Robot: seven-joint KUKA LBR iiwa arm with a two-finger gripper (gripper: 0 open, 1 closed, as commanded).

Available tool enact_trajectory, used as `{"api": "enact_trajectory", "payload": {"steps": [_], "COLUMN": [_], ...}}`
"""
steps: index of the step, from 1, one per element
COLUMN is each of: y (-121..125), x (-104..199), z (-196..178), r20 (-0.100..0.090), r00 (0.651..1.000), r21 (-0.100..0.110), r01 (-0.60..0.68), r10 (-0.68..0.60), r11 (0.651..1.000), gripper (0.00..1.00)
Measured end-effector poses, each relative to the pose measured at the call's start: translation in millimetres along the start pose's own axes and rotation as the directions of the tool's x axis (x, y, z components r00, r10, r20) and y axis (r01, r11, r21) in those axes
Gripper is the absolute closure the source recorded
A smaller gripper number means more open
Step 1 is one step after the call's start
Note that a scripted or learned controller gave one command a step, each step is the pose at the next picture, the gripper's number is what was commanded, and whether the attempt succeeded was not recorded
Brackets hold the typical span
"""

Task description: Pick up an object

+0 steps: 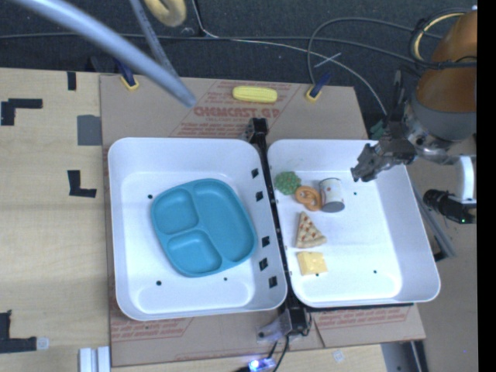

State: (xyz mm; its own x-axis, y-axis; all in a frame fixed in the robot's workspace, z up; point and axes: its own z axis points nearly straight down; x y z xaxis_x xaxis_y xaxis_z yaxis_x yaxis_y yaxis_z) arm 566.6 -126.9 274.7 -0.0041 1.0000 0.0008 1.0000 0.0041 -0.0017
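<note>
Two shallow white bins sit side by side on a brown cardboard sheet (232, 111) laid over a pale wooden bench (46, 231), seen from above at a slant. At the right of the frame, the grey arm with its orange band (453, 60) reaches in over the upper right corner of the right bin (387, 277). Its dark gripper (366, 169) hangs just above the bin's upper right floor, tilted down toward the left; whether it is spread or pressed together cannot be told from this angle, and nothing can be seen pinched in it.

Five small objects lie clustered along the right bin's left side, all to the left of the gripper. Nearest is a small grey can (332, 194), lying just below and left of the gripper but apart from it. Touching the can's left side is a brown pretzel-like piece (308, 198), with a green broccoli floret (287, 182) just beyond it at the upper left. Lower down lie a pizza slice (309, 231) and, below that, a yellow cheese block (312, 263).

A blue divided plate (203, 226) rests in the left bin (132, 285). A yellow corn cob (255, 94) lies on the cardboard above the bins.
</note>
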Motion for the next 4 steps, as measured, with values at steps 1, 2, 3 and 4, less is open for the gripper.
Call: {"api": "enact_trajectory", "payload": {"steps": [1,2,3,4], "y": [0.0,3.3,4.7,3.2], "x": [57.2,112.0,158.6,221.0], "z": [-0.4,1.1,24.3,30.0], "r20": [0.0,0.0,0.001,0.0], "r00": [1.0,1.0,1.0,1.0], "r21": [-0.001,-0.001,0.002,0.0], "r01": [0.002,0.002,0.0,0.003], "r10": [-0.002,-0.002,0.0,-0.003], "r11": [1.0,1.0,1.0,1.0], "gripper": [1.0,1.0,1.0,1.0]}}
